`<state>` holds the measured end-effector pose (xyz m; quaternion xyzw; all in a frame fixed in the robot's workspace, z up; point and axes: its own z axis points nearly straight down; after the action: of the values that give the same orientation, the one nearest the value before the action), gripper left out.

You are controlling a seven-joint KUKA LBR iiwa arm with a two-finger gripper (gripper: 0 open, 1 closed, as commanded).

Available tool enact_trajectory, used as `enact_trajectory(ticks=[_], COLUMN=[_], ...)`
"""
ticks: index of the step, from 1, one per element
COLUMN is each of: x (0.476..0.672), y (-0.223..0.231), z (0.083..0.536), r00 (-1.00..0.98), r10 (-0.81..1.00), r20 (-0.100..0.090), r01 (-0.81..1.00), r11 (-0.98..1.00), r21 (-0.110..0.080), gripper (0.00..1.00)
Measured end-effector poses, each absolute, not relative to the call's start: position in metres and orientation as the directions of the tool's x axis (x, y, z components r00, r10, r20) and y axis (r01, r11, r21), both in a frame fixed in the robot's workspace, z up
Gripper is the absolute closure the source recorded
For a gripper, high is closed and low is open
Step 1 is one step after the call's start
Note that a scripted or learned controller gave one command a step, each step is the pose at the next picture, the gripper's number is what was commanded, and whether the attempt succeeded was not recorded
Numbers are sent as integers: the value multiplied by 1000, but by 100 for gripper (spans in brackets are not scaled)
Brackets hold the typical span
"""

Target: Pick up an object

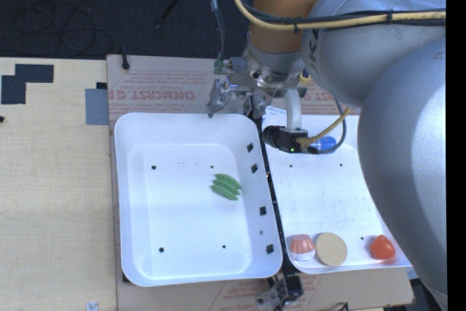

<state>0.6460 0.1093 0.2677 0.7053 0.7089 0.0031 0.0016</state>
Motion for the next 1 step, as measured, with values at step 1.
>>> enact_trajectory(ticks=[1], x=[644], y=[181], z=[336], r00=[-7], r10=[1000], r20=[4], r01=[1000], r11=[7], r21=[5], gripper=[0])
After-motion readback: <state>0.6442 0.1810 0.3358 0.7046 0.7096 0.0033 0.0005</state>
